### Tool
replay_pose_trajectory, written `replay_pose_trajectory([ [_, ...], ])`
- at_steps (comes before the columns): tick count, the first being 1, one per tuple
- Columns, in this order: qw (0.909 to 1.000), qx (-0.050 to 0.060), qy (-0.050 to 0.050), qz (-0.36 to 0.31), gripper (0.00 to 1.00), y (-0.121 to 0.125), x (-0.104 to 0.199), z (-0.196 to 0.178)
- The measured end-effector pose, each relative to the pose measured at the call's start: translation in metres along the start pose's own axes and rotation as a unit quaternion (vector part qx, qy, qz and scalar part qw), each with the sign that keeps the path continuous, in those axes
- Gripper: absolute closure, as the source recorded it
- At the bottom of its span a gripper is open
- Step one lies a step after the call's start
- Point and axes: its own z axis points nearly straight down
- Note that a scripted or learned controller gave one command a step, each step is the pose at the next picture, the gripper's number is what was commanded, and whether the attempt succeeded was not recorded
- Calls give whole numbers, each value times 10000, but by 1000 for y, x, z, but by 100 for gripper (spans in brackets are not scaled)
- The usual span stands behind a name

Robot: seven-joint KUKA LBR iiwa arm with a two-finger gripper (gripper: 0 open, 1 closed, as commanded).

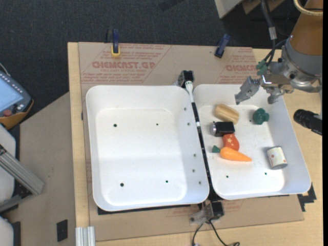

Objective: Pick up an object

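Observation:
The right bin (292, 181) holds several small objects. A tan cylinder (226, 113) lies near its left side, with a black block (224, 128) just below it. Below those sit a red piece (231, 141) and an orange carrot (236, 156). A green piece (260, 117) lies to the right, and a white cylinder (277, 157) rests near the right wall. My gripper (261, 94) hangs over the bin's upper right part, above the green piece. It is open, with nothing between its fingers (247, 91).
The left bin (97, 137) stands beside the right one on a cardboard sheet (154, 60). Clamps hold the sheet at the back: a yellow-blue one (115, 42) and a blue one (222, 45). A black fitting (186, 78) sits where the bins meet.

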Motion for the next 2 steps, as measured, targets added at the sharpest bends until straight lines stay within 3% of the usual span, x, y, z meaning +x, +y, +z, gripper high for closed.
replay_pose_trajectory([
  [1, 10000, 74, 8, 67, 0, -65, -49, 85],
  [2, 10000, 41, 9, 25, 0, -29, -13, 200],
])
